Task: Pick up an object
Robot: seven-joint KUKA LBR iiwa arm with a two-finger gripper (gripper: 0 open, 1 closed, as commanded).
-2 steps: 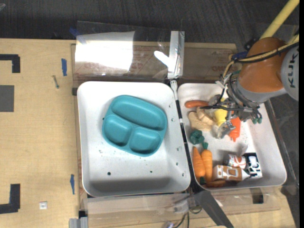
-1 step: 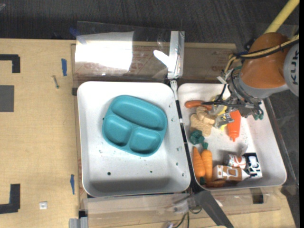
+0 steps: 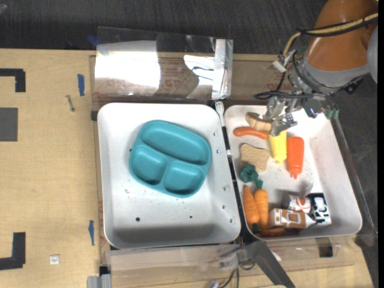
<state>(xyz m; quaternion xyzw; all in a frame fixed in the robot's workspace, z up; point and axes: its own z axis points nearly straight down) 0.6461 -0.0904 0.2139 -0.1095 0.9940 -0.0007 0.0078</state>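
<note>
A yellow bottle point(image 3: 278, 146) is lying in the right bin point(image 3: 343, 179), just beside an orange bottle point(image 3: 294, 155) and below a hot dog point(image 3: 252, 132). The gripper point(image 3: 281, 116) is hanging over the bottle's upper end; whether it is gripping anything cannot be told. A slice of bread point(image 3: 255, 156), a green piece point(image 3: 249, 174), carrots point(image 3: 257, 204) and a small carton point(image 3: 300, 213) are sitting nearer the front of that bin. The left bin point(image 3: 114, 209) is holding a teal divided tray point(image 3: 170, 156). Both bins are resting on the table point(image 3: 42, 179).
</note>
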